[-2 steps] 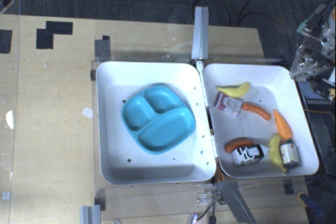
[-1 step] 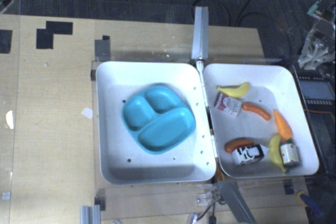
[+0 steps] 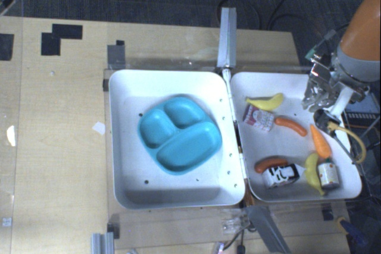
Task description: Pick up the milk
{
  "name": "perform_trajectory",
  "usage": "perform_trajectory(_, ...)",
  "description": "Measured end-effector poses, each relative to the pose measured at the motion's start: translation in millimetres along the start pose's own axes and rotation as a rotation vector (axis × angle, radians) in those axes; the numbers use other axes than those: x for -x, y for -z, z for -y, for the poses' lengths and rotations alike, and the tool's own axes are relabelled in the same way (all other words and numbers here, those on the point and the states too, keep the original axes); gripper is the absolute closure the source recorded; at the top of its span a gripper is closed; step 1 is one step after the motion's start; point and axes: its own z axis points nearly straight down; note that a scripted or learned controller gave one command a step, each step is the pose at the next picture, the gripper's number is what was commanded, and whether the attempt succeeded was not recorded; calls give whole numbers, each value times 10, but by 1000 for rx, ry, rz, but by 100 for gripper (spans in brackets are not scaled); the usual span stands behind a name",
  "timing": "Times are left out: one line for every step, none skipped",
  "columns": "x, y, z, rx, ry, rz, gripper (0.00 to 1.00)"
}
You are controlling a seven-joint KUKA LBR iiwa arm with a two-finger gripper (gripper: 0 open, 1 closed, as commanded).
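Note:
The milk (image 3: 281,174) is a small carton with black and white patches. It lies on its side near the front wall of the right bin (image 3: 297,198), just below a red-brown sausage (image 3: 269,163) and beside a yellow banana (image 3: 312,172). My gripper (image 3: 317,100) hangs over the far right corner of that bin, well above and to the right of the milk. It is apart from the milk, and nothing shows in its grasp.
The right bin also holds a second banana (image 3: 267,102), a white and maroon packet (image 3: 259,119), an orange sausage (image 3: 290,125), a carrot (image 3: 319,141) and a can (image 3: 328,175). A blue divided plate (image 3: 180,134) sits in the left bin (image 3: 125,187).

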Motion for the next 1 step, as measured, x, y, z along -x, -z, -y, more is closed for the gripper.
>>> perform_trajectory(29, -260, -89, 1, 35, 0, 100)
